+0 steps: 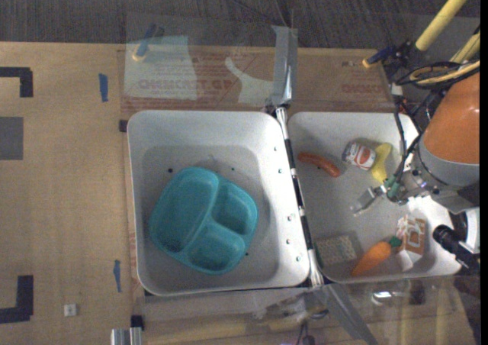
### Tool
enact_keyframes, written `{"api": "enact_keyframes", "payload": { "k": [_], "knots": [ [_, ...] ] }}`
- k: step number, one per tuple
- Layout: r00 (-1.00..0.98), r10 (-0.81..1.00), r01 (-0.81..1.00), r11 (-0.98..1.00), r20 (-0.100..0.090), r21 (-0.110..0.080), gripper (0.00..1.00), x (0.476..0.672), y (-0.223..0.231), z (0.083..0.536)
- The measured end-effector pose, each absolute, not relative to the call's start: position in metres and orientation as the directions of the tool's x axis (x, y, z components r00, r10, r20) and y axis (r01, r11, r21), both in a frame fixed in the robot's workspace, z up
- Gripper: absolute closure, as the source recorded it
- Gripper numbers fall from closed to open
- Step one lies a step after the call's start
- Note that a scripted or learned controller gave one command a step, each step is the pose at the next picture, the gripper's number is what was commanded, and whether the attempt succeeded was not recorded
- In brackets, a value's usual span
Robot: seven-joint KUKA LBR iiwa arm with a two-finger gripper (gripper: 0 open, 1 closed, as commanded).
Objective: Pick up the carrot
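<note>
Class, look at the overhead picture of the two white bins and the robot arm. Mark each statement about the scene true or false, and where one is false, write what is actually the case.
1. The carrot lies in the right bin. True.
2. The teal divided tray sits in the right bin. False: it sits in the left bin.
3. The hand is holding the carrot. False: the hand is above the carrot in the picture, apart from it, and the carrot lies on the bin floor.
4. A small red sausage lies in the right bin, near the wall between the bins. True.
5. The carrot rests inside the teal tray. False: it lies near the front edge of the right bin, beside a small carton.
</note>
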State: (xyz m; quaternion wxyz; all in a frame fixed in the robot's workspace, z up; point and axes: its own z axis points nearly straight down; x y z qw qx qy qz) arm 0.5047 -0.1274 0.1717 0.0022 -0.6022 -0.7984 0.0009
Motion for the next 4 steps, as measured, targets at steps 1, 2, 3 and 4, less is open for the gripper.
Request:
{"api": "enact_keyframes", "payload": {
  "k": [1, 2, 3, 4],
  "knots": [
    [-0.612, 0.791, 0.791, 0.612, 0.005, -0.003, 0.0, 0.48, -0.132, 0.17],
    [-0.802, 0.597, 0.597, 0.802, 0.005, -0.001, 0.0, 0.48, -0.13, 0.15],
    [-0.926, 0.378, 0.378, 0.926, -0.002, 0.003, 0.0, 0.482, -0.162, 0.096],
    [-0.924, 0.383, 0.383, 0.924, -0.002, 0.005, 1.0, 0.482, -0.164, 0.103]
  ]
}}
